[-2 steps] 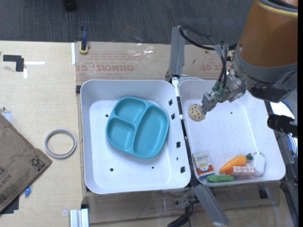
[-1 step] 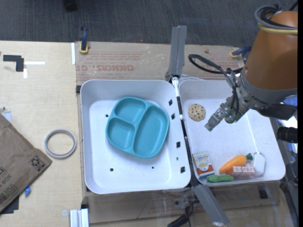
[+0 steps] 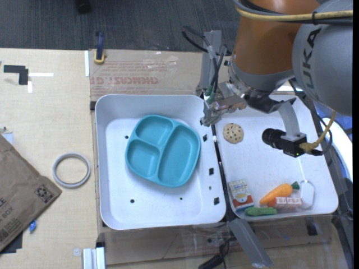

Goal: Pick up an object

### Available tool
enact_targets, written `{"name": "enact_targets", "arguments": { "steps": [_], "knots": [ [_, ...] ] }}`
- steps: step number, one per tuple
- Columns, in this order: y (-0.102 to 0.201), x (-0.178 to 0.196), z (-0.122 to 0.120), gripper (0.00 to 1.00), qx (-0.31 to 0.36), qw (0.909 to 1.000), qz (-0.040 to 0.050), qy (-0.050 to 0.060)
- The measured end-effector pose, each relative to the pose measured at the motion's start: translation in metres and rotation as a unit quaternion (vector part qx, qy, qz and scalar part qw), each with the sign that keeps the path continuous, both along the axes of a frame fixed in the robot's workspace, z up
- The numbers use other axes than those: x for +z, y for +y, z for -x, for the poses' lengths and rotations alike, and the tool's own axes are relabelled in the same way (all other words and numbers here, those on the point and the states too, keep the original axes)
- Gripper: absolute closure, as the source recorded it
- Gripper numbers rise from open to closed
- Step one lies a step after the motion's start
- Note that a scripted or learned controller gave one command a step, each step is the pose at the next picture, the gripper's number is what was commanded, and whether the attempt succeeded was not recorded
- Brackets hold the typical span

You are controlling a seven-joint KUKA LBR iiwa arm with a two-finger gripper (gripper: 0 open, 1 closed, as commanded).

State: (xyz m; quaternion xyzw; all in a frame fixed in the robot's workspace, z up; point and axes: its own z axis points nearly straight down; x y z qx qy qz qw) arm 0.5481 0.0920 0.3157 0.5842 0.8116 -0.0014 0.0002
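Tool [image 3: 215,112] positioned over the divide between both bins, at about 10 o'clock of the cookie [image 3: 233,133]; nothing visible between the fingers, and whether apart or together cannot be told. Cookie lying flat in the right bin [image 3: 321,203], just beside the tool. Carrot [image 3: 276,193], green bean [image 3: 260,210] and small carton [image 3: 239,191] grouped at 6 o'clock of the cookie. Blue divided plate [image 3: 162,150] centred in the left bin [image 3: 112,206]. Tape ring [image 3: 71,169] on the bench [image 3: 45,116] at 9 o'clock.
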Motion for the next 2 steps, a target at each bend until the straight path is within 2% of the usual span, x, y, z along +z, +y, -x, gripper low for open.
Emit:
{"name": "enact_targets", "arguments": {
  "steps": [1,2],
  "knots": [
    [-0.082,0.125,0.000,1.00,0.071,0.9975,-0.0001,0.000],
    [-0.107,0.023,0.045,1.00,0.123,0.9924,-0.0005,0.000]
  ]
}}
